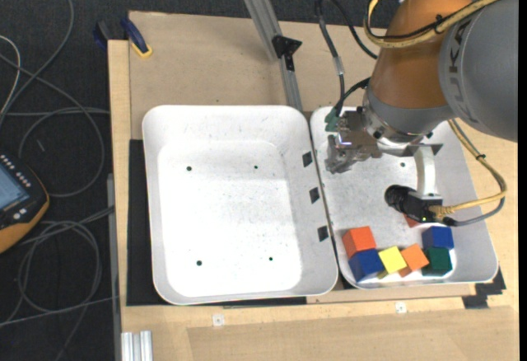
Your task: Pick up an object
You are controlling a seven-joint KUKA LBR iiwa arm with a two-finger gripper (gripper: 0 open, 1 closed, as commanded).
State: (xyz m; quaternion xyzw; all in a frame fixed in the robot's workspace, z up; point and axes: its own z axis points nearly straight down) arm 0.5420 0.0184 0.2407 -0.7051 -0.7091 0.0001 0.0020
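A: Entry. Status of the pick?

B: Not done, as I judge it. The gripper (344, 155) hangs over the far left part of the right bin (471, 186), just beside the wall it shares with the left bin (222, 194). I see no object carried at it.

A: Apart or together?

B: Cannot tell. From above the gripper reads as one grey metal mass, and the wrist covers much of it.

A: Where are the candidates?

B: All lie in the right bin, bunched along its near edge. An orange block (358, 238) lies nearest the shared wall. A blue block (366, 265) and a yellow block (392, 259) touch it on the near side. A green block (440, 261) sits in the near right corner with another blue one just behind it. The cluster is well apart from the gripper, with bare bin floor between.

A: Arm pose?

B: The arm (486, 38) reaches in from the right, and its orange band (416, 46) sits above the wrist. The wrist points down over the far half of the right bin. I cannot judge its height over the floor from this slant.

A: What is left?

B: My estimate is the whole of it: move toward the near edge, come down on one block, close, then lift. The blocks touch, so a clean grasp on a single one may be awkward. The orange block looks the most exposed.
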